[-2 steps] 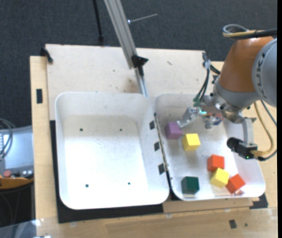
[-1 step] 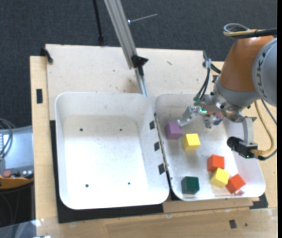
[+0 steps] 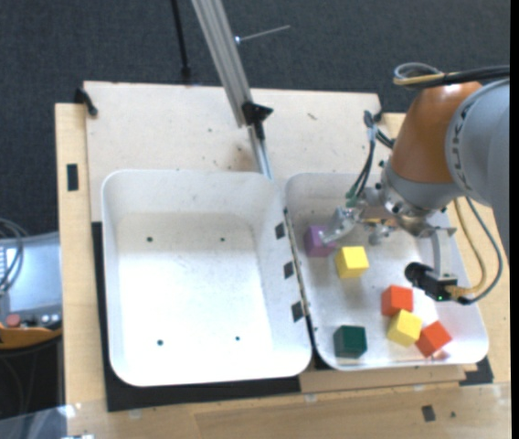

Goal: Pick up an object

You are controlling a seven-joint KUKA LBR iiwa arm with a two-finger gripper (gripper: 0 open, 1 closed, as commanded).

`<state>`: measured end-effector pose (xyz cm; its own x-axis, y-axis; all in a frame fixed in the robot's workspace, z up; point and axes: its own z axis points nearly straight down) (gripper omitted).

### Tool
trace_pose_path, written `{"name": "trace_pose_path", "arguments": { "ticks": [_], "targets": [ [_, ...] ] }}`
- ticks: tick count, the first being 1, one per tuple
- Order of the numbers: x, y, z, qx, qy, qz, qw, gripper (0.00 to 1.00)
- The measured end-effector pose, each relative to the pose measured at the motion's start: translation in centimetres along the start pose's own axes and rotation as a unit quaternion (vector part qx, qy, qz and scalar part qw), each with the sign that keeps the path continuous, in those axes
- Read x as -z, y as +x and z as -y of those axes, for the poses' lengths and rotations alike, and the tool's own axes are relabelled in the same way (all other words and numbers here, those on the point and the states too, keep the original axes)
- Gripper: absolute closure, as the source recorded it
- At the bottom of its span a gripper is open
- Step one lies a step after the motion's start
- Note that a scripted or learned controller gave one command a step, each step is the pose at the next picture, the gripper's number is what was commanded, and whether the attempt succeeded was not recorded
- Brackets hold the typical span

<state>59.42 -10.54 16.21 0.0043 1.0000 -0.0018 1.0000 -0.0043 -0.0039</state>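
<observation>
The gripper (image 3: 331, 236) is reaching down into the far left part of the right bin (image 3: 465, 359), its tip touching a purple object (image 3: 315, 240) beside the bin's left wall; whether its jaws are released or clenched, I cannot tell. Nearer are sitting a yellow cube (image 3: 352, 262), an orange block (image 3: 397, 300), a second yellow block (image 3: 405, 327), a red-orange block (image 3: 434, 337) and a dark green cube (image 3: 350, 340).

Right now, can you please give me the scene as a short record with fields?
arm: grey arm reaching in from the right
pincer: pincer low in the right bin, next to the purple block
other blocks: yellow block, green block, orange block, second yellow block, second orange block
left bin: left bin
</observation>
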Motion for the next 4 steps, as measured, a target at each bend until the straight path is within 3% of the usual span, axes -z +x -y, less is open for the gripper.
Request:
{"name": "trace_pose_path", "arguments": {
  "ticks": [1, 2, 3, 4],
  "targets": [
    [-5.5, 0.0, 0.5, 0.000, -0.004, 0.002, 1.0000, 0.00],
    [-6.4, -0.2, 0.4, 0.001, -0.003, 0.000, 1.0000, 0.00],
    [-5.4, -0.2, 0.4, -0.003, -0.004, -0.001, 1.0000, 1.00],
    [-0.1, 0.0, -0.7, 0.004, -0.005, -0.001, 1.0000, 1.00]
  ]
}}
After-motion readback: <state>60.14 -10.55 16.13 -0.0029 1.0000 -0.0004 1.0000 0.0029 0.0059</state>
